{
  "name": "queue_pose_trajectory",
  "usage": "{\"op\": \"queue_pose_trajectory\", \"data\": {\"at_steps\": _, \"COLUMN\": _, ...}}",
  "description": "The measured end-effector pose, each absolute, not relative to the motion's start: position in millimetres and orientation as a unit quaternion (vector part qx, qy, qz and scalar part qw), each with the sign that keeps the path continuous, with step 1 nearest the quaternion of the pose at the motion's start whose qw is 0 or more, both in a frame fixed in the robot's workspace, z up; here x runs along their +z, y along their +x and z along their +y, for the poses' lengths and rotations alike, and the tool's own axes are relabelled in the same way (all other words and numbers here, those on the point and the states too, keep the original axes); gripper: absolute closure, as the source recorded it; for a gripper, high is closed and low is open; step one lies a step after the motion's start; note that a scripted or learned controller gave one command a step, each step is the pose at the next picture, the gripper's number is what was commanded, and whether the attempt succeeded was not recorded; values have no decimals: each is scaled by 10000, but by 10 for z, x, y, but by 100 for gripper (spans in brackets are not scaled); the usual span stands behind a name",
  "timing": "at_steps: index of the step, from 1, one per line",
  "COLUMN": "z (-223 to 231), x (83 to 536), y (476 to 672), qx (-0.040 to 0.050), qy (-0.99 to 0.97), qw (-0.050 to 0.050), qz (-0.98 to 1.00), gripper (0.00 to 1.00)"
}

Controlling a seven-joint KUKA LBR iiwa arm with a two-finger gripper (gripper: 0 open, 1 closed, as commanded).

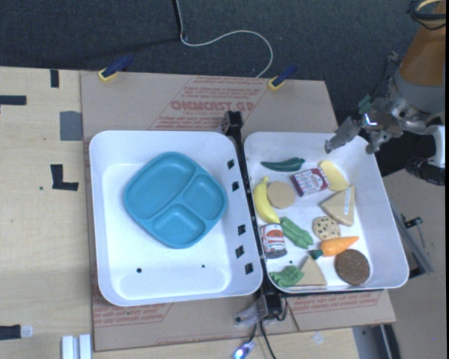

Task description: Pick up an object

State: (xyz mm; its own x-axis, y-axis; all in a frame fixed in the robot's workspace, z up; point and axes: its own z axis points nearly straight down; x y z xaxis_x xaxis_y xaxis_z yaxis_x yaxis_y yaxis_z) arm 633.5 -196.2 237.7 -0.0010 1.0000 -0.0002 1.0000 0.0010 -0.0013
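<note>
The right bin (389, 223) holds several toy foods. Among them are a green chili (282, 164), a banana (265, 199), a red packet (309, 180), a yellow lump (333, 174), a sandwich wedge (340, 206), a carrot (337, 245), a small can (274, 240) and a brown round cookie (352, 266). My gripper (352, 143) hangs over the bin's far right corner, above and just beyond the yellow lump. Its fingers are spread open with nothing between them.
The left bin (105, 223) holds a blue divided plate (176, 198). A black hinge strip (243, 200) runs between the bins. Clamps (116, 67) pin the cardboard sheet at the back, where a white cable (232, 36) loops.
</note>
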Motion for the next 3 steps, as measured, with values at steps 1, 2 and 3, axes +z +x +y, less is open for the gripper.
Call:
{"op": "queue_pose_trajectory", "data": {"at_steps": 1, "z": -1538, "x": 1971, "y": 5858, "qx": 20, "qy": -7063, "qw": 40, "qz": -7079, "gripper": 0}}
{"op": "queue_pose_trajectory", "data": {"at_steps": 2, "z": -1162, "x": 1887, "y": 5450, "qx": 14, "qy": -7062, "qw": 26, "qz": -7081, "gripper": 0}}
{"op": "queue_pose_trajectory", "data": {"at_steps": 3, "z": -629, "x": 2335, "y": 4894, "qx": -4, "qy": -7052, "qw": 18, "qz": -7090, "gripper": 0}}
